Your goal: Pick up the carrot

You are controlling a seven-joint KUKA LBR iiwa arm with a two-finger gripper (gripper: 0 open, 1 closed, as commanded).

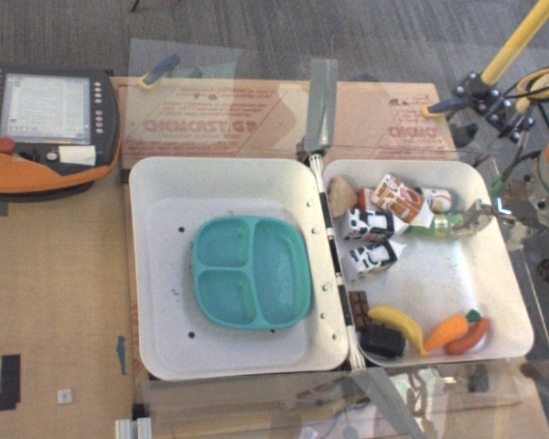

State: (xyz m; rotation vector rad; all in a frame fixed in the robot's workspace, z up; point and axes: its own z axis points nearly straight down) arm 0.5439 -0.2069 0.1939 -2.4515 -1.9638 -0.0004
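**Carrot waits in the right bin's near corner**

The carrot (451,333) lies in the near right corner of the right bin (494,273), its green top toward the wall and a red sausage-like toy (470,339) pressed against its near side. A banana (399,323) curves just to its left, above a black block (382,340). That crowding probably leaves the carrot's upper flank as the freest approach. Farther back sit two cow-print cartons (371,238), a red-and-white box (398,198) and a green bottle (436,227). The gripper (480,213) hangs at the bin's far right wall, well apart from the carrot; whether it is spread or closed I cannot tell. The left bin (156,245) holds a teal divided plate (252,272).
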